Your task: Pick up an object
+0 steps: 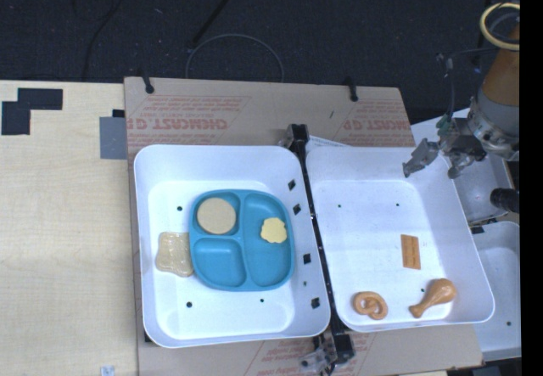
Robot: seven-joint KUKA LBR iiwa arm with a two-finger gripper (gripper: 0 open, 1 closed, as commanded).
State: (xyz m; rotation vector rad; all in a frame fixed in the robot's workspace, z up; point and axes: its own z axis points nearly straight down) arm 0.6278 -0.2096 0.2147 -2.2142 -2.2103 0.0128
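Where the bench comes nearest the camera, the right bin [484, 281] holds three toy foods along its near side: a pretzel [370, 305] by the near wall, a drumstick [434, 295] just to its right in the near right corner, and a small orange-brown rectangular bar [411, 251] a little farther back, apart from both. Beside it, the left bin [144, 230] carries a blue divided tray [242, 268] lying flat. A pale, lumpy piece [174, 253] rests on the bin floor touching the tray's left edge. Within the tray, the big near compartment has nothing in it, the far left compartment holds a round tan disc [215, 216], perhaps a cookie or a bun, and the far right compartment holds a small yellow piece [273, 231]. Both bins sit on a sheet of printed cardboard [254, 115]. Farthest back, above the far right corner of the right bin, the gripper [437, 158] hangs with its two fingers spread apart and nothing between them, well away from all the foods.
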